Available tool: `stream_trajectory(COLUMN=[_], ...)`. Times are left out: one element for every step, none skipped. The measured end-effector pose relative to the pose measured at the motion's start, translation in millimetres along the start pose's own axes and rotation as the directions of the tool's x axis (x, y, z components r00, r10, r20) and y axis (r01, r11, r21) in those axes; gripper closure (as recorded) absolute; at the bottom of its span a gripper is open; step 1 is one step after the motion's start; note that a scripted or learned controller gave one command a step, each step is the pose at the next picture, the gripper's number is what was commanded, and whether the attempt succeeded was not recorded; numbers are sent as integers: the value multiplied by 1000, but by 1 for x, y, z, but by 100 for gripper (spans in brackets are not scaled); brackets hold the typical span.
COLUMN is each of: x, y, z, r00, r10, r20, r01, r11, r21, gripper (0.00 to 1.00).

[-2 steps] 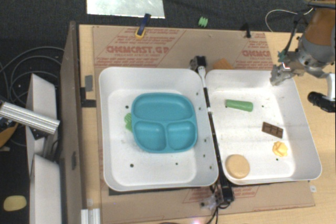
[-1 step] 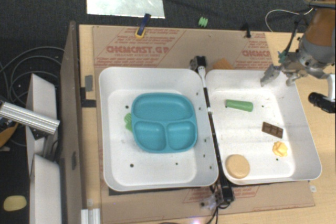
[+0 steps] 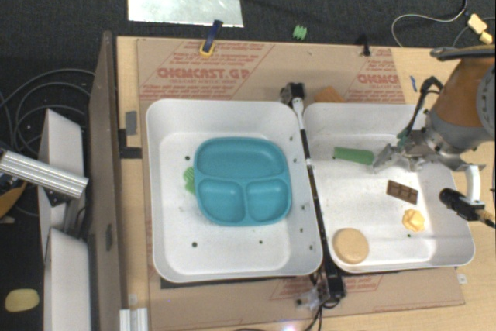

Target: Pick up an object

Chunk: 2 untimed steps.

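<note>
Cardboard-topped bench (image 3: 232,70) carries two white bins with bare floor to spare. Left bin (image 3: 167,167) holds a teal divided tray (image 3: 242,181). Right bin (image 3: 449,248) holds a green block (image 3: 353,156), brown bar (image 3: 402,191), yellow piece (image 3: 413,220) and tan disc (image 3: 351,246). Over its upper part, beside the block, hangs the gripper (image 3: 395,157); how it's set, I can't tell.

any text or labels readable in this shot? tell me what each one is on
"CHEMCAST GP" in red, on the brown protective sheet behind the left bin.
"CHEMC..." in red on the same sheet behind the right bin, printed at a slant; the rest is cut off by the arm.
Smaller red print under both logos is too blurred to read.
No readable text on the blue divided tray or other items.
</note>
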<state>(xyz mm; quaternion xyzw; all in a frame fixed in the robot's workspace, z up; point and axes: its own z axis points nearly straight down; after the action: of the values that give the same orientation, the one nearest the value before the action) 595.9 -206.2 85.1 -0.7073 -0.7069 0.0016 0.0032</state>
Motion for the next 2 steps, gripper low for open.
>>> stream_trajectory(x=[4,6], y=[-61,-32], z=[-23,2], r00=[1000,1000], r10=[1,-6], r20=[2,2], r01=[-1,6], r11=[1000,1000], r21=[-5,-9], gripper=[0,0])
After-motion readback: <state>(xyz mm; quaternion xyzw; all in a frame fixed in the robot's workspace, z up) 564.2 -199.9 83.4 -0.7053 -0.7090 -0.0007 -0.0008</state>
